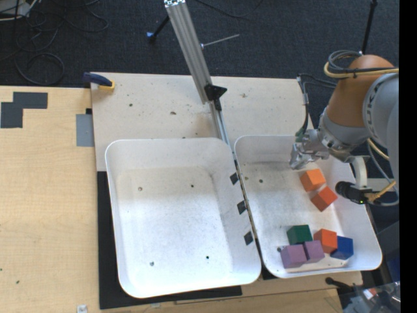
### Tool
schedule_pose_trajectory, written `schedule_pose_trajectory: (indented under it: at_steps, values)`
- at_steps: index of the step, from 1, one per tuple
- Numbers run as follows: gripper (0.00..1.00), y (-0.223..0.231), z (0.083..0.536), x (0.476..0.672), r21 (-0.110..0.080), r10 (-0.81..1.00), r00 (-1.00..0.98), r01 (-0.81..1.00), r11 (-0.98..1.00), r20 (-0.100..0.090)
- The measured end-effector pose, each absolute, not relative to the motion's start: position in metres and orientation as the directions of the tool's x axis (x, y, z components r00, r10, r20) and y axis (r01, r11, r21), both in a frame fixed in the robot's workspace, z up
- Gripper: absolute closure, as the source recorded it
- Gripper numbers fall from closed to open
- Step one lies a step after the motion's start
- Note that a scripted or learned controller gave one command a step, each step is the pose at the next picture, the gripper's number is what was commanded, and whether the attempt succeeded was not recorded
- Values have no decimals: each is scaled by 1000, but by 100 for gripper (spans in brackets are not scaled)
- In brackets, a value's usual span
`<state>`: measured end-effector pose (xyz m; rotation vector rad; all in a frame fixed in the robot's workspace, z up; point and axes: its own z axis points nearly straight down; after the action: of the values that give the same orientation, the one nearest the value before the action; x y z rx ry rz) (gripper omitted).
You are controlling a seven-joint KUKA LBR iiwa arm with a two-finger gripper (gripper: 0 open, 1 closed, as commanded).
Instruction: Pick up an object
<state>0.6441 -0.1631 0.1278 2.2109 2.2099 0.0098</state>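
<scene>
Orange block [312, 178] sits just near my gripper [301, 160]; finger state I cannot tell, so I lower straight, centred over it.

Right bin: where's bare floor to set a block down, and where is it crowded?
Bare: the right bin floor along the divider, left of the orange blocks, above the green block. Crowded: the front right corner, where green, purple, orange and blue blocks cluster, and under the gripper.

Two blocks [318, 188] are lying in the right bin [260, 150] just beside the gripper [301, 162], toward the front; five more [315, 244] are clustering farther forward, near the front wall.
</scene>
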Motion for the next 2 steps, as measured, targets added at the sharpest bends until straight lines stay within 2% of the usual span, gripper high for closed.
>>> schedule_pose_trajectory:
  at_steps: [1, 2]
  values:
    - [100, -159, 189, 650, 5, 1000, -2, 1000, 2, -1]
    - [100, -160, 203, 651, 1, 1000, -3, 1000, 3, 0]
